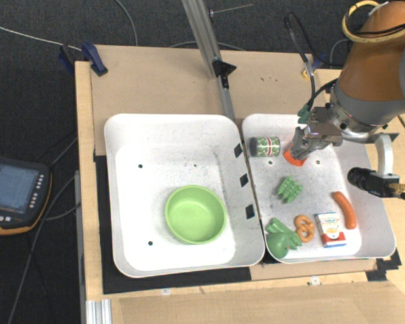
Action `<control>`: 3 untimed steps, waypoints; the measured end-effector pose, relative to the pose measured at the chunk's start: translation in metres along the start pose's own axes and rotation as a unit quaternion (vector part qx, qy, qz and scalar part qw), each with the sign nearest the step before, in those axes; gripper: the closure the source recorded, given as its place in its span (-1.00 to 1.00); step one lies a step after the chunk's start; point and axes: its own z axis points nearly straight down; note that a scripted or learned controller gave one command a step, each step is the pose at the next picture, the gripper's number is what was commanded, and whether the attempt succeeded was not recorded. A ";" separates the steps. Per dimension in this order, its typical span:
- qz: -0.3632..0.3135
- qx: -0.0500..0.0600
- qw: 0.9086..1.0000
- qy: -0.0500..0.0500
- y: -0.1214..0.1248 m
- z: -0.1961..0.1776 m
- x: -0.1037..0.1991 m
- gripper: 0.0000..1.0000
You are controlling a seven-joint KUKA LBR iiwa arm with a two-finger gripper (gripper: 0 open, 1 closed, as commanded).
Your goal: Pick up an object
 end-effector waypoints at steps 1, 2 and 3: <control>0.001 0.000 1.000 0.000 -0.008 0.007 0.041 1.00; 0.000 0.001 1.000 0.000 -0.021 0.020 0.094 1.00; 0.000 0.001 1.000 0.000 -0.018 0.024 0.153 1.00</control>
